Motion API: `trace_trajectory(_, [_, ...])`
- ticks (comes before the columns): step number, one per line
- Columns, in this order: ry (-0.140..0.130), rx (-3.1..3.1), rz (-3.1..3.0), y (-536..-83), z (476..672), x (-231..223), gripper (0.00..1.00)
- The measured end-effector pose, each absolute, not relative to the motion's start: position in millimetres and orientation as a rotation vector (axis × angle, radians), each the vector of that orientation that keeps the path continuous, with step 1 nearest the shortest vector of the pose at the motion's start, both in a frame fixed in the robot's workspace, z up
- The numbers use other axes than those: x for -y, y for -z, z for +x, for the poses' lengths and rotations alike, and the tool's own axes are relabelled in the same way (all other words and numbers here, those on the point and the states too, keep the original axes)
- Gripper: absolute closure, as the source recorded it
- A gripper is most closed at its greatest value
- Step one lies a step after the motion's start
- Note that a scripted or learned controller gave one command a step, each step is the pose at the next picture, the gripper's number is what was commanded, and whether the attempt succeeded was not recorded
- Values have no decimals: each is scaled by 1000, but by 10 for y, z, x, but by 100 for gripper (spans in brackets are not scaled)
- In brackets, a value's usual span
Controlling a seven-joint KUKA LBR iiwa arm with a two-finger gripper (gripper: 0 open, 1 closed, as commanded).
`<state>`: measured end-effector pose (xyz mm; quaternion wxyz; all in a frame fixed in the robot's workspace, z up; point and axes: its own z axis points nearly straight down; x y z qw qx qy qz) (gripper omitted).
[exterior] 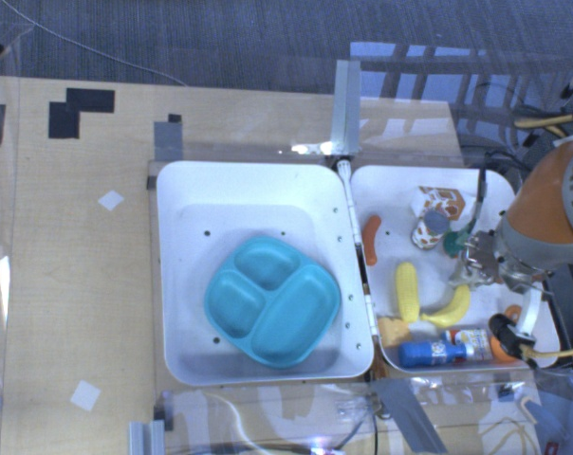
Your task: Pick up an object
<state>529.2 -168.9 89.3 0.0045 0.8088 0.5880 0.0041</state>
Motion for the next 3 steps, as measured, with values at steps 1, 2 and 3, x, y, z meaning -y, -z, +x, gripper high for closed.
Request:
trace_trajectory(1, [-3,-1489,2765,-2209,5577,978,100])
trace_trajectory(2, [-2,-1898,2503,-2173,5163,586,100])
trace_trajectory(3, [-2,-1898,2503,-2173,5164,586,0])
